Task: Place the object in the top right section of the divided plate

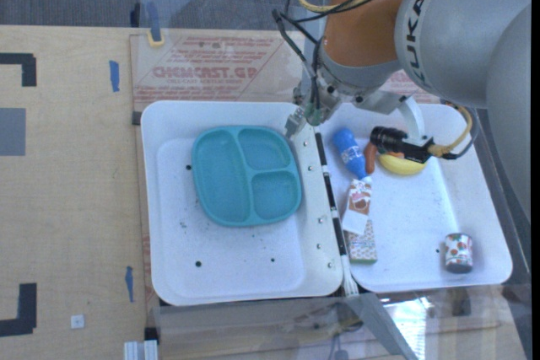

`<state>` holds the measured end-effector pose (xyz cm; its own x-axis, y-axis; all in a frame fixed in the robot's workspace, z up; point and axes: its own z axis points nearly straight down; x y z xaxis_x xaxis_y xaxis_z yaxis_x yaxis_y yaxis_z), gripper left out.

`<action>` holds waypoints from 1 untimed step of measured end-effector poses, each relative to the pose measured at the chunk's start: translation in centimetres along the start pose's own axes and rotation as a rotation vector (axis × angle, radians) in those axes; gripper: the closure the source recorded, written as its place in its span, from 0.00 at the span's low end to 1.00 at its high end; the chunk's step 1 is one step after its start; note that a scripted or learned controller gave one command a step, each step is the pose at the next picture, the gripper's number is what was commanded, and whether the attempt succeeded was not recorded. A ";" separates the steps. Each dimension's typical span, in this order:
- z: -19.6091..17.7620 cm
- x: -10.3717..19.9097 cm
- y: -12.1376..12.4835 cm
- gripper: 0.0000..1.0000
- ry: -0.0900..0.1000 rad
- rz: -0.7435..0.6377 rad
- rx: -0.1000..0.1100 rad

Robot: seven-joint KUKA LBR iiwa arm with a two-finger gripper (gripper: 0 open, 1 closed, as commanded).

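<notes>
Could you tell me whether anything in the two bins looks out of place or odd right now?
Nothing looks spilled or damaged. The teal divided plate lies flat in the left bin, slightly rotated. In the right bin, the blue bottle, banana, carton and small can lie loosely scattered.

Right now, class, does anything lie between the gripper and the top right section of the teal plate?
Nothing visible does. The gripper hangs over the divide between the two bins, beside the plate's top right section, which is bare. The other items sit in the right bin.
</notes>
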<state>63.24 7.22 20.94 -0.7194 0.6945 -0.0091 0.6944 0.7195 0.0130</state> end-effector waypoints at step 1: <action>8.7 0.9 3.6 1.00 0.008 -0.097 0.010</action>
<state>65.22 10.49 12.32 -0.7833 0.6216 -0.0017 0.6216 0.7833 0.0024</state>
